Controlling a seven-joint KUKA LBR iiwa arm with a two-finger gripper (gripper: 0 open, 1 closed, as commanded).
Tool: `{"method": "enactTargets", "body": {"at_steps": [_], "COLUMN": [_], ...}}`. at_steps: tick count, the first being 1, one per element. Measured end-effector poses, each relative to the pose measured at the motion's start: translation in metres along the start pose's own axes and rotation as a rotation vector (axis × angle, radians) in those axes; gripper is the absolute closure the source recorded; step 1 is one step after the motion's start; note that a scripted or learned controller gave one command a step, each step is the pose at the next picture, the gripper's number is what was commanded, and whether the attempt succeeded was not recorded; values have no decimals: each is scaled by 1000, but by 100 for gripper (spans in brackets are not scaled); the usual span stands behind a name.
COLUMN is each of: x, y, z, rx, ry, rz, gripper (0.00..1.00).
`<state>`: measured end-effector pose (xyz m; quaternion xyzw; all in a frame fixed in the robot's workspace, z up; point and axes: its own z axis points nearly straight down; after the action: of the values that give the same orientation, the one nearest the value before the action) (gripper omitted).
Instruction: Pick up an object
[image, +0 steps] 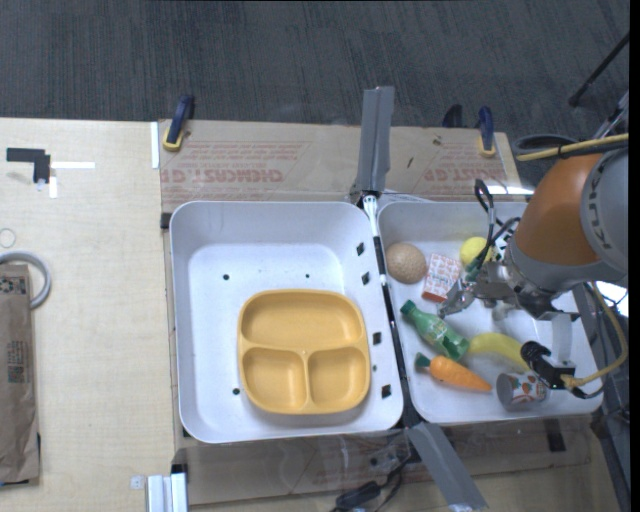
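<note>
Camera view: arm reaches in from the right, orange band above the wrist, bent down over the right bin (570, 400). Fingers (462, 297) apart, nothing between them. Green bottle (436, 331) just below-left of them; banana (498, 347) below-right; carrot (458, 373) further below.

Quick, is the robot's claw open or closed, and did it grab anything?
Claw: cannot be told; it hangs over the right bin, above the green bottle.

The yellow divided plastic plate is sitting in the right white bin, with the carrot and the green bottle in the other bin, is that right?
Not quite. The camera view shows the yellow divided plastic plate in the left white bin; the orange toy carrot and green bottle lie in the other, right bin.
</note>
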<state>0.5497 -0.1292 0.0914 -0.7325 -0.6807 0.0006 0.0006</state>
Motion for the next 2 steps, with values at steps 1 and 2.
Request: {"method": "enactTargets", "body": {"at_steps": [1, 2], "x": [12, 12], "y": [99, 99], "z": [-1, -10], "rx": [-1, 0], "ry": [-1, -3], "rz": [118, 115], "gripper": [0, 100]}}
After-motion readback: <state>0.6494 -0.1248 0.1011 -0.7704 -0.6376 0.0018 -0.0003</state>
